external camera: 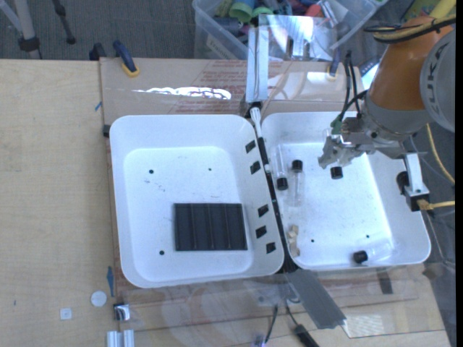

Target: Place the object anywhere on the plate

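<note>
While a dark ribbed plate [210, 227] lies in the left bin [137, 157] nearest the camera, a small black object [359, 256] sits low in the right bin [391, 223]. Farther back, my hand [334, 157] hangs over that bin's upper part; whether it grips, I cannot tell.

Two bins sit side by side on the bench [43, 194], touching along their inner rims. The left bin [126, 132] holds a ribbed plate [210, 227], lying flat toward its near right part. In the right bin [412, 248], the gripper [334, 154] hangs over the far middle, the arm [409, 78] reaching in from the right. A small object [360, 256] lies near that bin's near right corner. Behind the bins stands a tub of toys [289, 6].
</note>
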`<state>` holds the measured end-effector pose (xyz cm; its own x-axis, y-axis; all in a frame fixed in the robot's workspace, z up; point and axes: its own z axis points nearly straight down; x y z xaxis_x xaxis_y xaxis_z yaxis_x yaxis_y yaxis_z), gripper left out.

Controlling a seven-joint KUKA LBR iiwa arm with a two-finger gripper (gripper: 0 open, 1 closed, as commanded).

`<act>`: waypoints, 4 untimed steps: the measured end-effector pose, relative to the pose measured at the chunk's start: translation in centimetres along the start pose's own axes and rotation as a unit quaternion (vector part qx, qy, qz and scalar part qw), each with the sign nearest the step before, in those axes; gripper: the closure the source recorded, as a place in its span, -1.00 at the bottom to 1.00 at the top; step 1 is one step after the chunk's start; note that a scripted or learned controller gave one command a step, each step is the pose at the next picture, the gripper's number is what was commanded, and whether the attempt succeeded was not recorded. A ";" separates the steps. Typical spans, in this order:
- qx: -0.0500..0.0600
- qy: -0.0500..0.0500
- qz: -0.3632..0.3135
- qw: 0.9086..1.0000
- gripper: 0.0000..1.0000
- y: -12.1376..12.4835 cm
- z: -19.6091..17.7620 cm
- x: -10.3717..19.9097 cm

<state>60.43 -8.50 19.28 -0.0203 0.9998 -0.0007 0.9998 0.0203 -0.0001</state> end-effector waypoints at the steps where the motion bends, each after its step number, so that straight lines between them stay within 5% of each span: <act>1: -0.001 0.000 -0.090 0.996 1.00 6.4 -7.6 5.8; 2: 0.001 0.001 -0.146 0.989 1.00 6.5 -4.4 13.5; 3: -0.002 0.000 -0.208 0.978 1.00 6.6 -10.2 21.3; 4: -0.004 0.000 -0.330 0.944 1.00 6.8 -12.7 28.0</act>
<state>66.68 19.68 31.96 -0.6390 0.7692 -0.0028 0.7692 0.6390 0.0064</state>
